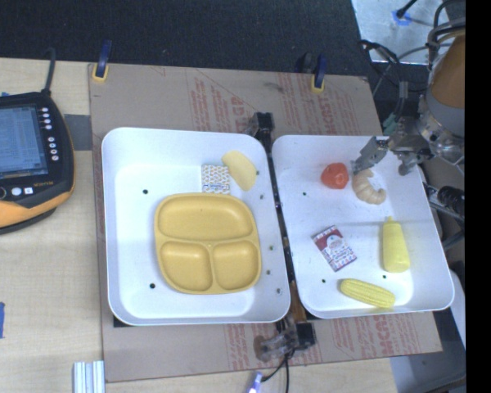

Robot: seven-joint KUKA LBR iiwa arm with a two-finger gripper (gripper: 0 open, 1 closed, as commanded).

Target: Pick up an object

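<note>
My gripper (383,166) hangs over the far part of the right bin (442,289), its two fingers spread open with nothing between them. Just under its left finger lies a beige, curled pastry-like piece (369,189). A red tomato (335,175) sits to the left of that finger, apart from it. Nearer the front of the same bin lie a red-and-white packet (335,247), a yellow bottle-shaped piece (394,246) and a corn cob (367,292).
The left bin (123,219) holds a yellow divided plate (206,242), a small checked packet (215,178) and a pale yellow piece (240,169). A tablet with an orange case (20,158) rests at the bench's left. Cables and arm hardware (442,97) crowd the right.
</note>
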